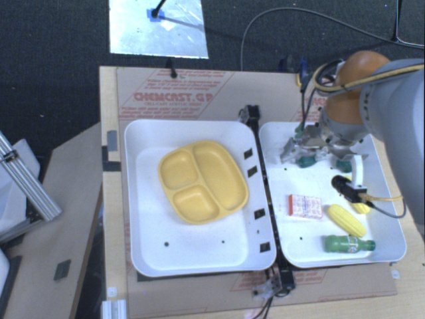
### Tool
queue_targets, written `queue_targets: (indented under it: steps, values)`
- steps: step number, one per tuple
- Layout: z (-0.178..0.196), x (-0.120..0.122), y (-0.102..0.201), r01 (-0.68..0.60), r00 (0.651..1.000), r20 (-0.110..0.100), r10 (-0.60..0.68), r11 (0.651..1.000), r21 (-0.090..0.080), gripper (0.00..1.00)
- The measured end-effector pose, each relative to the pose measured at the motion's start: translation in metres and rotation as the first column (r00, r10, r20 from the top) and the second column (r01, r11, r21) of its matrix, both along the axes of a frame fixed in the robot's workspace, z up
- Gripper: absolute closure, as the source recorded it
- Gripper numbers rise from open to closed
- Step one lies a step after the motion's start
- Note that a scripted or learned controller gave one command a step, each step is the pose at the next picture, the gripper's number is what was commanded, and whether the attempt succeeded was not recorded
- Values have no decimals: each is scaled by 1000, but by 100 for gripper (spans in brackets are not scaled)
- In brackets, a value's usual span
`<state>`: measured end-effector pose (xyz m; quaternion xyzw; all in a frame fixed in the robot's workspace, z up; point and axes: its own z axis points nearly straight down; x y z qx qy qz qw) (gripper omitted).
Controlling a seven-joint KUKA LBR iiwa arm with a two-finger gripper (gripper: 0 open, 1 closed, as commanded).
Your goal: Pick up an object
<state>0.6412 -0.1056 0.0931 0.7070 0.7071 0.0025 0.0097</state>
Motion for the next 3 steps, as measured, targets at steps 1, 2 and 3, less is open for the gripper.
queue_targets:
  steps: [1,2,3]
  values:
    - [15,3,-1,1,1000,13,-1,1000,-3,100]
    - [79,10,-2,-4,1000,-9,4,1000,9,100]
    - [128,9,-11,-2,1000,-10,2,1000,9,100]
